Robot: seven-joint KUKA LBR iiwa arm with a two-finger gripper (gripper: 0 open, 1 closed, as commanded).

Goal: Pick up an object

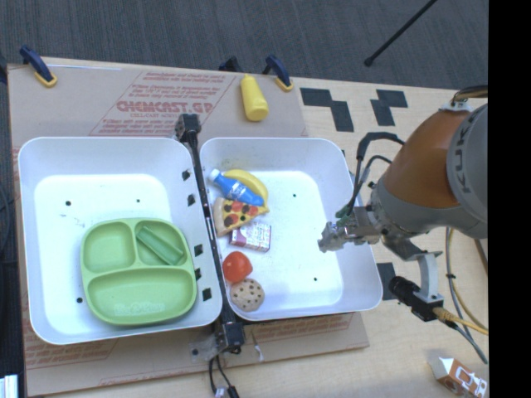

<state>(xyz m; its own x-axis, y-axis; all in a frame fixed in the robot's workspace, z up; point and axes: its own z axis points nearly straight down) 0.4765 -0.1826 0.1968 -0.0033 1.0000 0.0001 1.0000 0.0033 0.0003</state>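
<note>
Two white bins [50,160] sit on the tabletop [398,363]; the hand [330,240] hangs over the right bin, its grip unreadable.

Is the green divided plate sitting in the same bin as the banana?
No, the green divided plate lies in the left bin, while the banana lies in the right bin.

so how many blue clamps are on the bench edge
3: one clamp at the far left corner, one at the far edge beside the yellow block, and a partly hidden one just left of it. Others may be hidden.
</note>
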